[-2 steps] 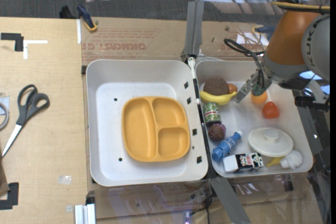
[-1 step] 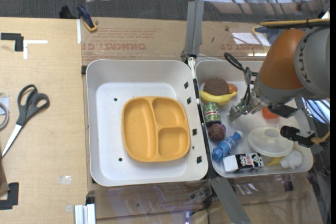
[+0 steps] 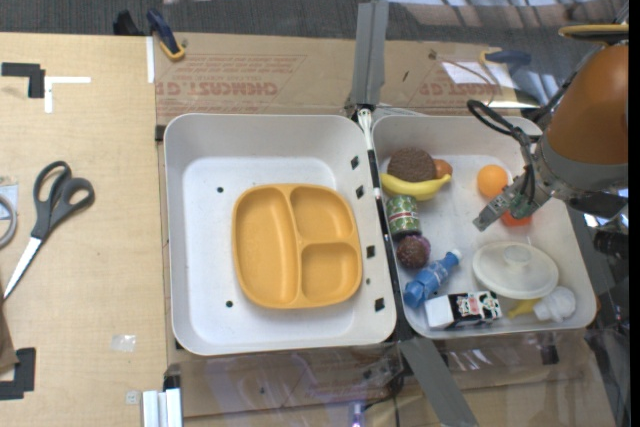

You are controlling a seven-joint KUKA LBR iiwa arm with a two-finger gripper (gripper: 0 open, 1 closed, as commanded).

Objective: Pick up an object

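A single fixed camera looks down at a slant from above the table (image 3: 80,315), far enough to take in both white bins (image 3: 190,245) side by side, the arm (image 3: 590,105) entering at frame right.

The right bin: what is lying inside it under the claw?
Under the claw, in the right bin, lies a small red-orange thing, mostly covered, so I cannot identify it. An orange sits beside it.
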